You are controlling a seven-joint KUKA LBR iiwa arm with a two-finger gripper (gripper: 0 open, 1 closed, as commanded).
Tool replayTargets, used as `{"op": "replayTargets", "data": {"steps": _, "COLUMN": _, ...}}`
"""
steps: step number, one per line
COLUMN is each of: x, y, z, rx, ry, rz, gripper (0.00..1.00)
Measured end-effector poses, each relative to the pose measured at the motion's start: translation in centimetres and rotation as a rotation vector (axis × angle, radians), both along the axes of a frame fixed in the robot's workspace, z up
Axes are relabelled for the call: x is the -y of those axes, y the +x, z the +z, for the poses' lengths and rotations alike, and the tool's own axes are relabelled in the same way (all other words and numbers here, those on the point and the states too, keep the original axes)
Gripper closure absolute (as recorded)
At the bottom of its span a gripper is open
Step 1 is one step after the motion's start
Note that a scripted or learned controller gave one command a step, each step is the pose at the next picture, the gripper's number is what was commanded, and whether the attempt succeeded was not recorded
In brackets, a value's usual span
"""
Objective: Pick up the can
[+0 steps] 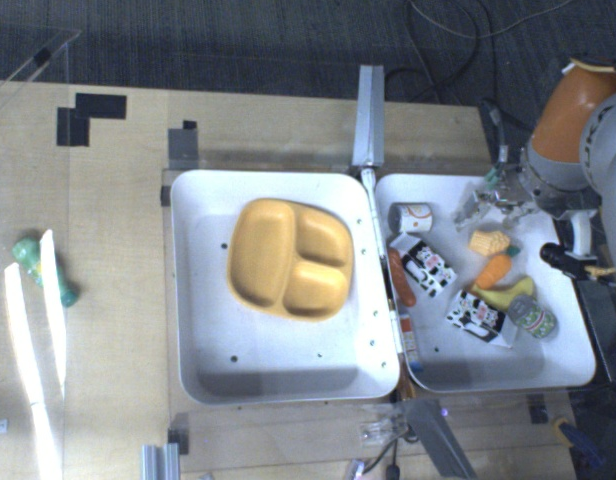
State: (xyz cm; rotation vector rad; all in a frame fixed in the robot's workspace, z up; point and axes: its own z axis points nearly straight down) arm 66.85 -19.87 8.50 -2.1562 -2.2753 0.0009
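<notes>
A small white can with red markings lies on its side in the back left corner of the right bin. My gripper hangs over the back of that bin, to the right of the can and apart from it, just behind a yellow cheese wedge. It stands open with nothing between its fingers. The grey arm with its orange band reaches in from the right.
The right bin also holds two cow-patterned boxes, a carrot, a banana, a greenish jar and a red stick. A yellow divided plate fills the middle of the left bin.
</notes>
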Motion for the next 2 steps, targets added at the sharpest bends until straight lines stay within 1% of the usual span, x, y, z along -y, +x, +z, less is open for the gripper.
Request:
{"op": "replayTargets", "data": {"steps": 1, "x": -3.8, "y": 0.3, "z": 0.2, "rx": 0.012, "ry": -0.005, "rz": -0.071, "gripper": 0.0}}
{"op": "replayTargets", "data": {"steps": 2, "x": -10.4, "y": 0.2, "z": 0.2, "rx": 0.012, "ry": -0.004, "rz": -0.157, "gripper": 0.0}}
